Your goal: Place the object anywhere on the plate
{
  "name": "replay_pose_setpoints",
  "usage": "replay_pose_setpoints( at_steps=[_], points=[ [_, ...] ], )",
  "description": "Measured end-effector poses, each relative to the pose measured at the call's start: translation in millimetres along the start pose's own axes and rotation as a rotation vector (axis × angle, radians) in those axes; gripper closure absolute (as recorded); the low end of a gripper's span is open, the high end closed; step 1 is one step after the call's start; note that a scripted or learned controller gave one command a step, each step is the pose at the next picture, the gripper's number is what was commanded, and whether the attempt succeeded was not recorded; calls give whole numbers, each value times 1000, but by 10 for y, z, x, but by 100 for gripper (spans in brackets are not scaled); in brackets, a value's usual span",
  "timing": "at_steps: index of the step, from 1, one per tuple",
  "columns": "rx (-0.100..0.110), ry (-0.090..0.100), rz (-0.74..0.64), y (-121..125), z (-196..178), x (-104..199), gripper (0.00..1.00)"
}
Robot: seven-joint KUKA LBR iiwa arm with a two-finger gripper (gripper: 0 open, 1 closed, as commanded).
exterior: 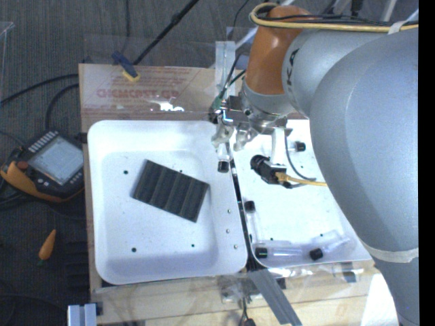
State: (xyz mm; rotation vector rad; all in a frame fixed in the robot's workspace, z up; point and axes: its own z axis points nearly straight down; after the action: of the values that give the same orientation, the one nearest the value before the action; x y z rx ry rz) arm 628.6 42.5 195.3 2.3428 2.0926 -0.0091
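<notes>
A dark grey ridged rectangular plate (170, 190) lies flat in the left bin (109, 250), a little left of its middle and turned at a slant. My gripper (228, 143) hangs over the divider between the two bins, near their far edge, up and to the right of the plate and apart from it. A small black piece (222, 166) sits just under the gripper at the divider; I cannot tell whether it is held. A clear plastic object (299, 251) with small black parts lies along the near edge of the right bin (306, 209).
The grey arm covers the right bin's right side. A cardboard sheet (146, 90) lies behind the left bin. On the floor to the left are a handheld controller (51, 165) and an orange object (46, 244). Cables run across the back.
</notes>
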Motion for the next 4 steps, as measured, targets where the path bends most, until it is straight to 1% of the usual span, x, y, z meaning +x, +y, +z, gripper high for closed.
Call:
replay_pose_setpoints(
  at_steps=[1, 2, 3, 4],
  points=[
    [0, 0, -61, -72, 10, 1068, 100],
    [-2, 0, -484, -410, -736, 1801, 100],
    [-3, 0, -745, -905, -1398, 1722, 100],
    [-7, -1, -1332, -972, -2347, 1653, 100]
  ],
)
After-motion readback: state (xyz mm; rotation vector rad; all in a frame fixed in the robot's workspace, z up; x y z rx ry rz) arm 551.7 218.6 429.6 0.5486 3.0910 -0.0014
